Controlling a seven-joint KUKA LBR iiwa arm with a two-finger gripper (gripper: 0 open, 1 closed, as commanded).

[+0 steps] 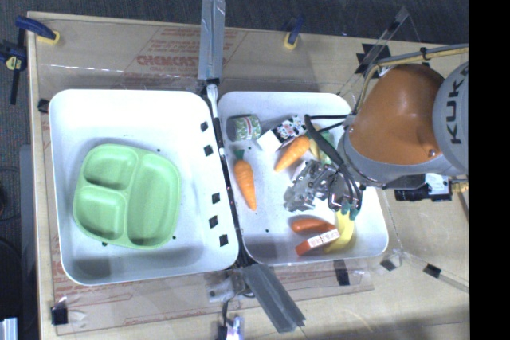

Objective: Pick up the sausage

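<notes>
Single fixed camera, mounted above the bench [263, 40], looks down at a slant, apparently from mid-distance, covering the left bin [64, 111] and right bin [263, 103].

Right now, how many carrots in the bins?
2, both in the right bin: one carrot near its left wall, another carrot mid-bin beside the gripper. The arm may hide more.

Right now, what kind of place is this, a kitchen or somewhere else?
Probably a robot lab, not a kitchen. A robot arm reaches over two white bins on a wooden bench held by clamps. The carrots and sausage look like toy food for practising.
</notes>
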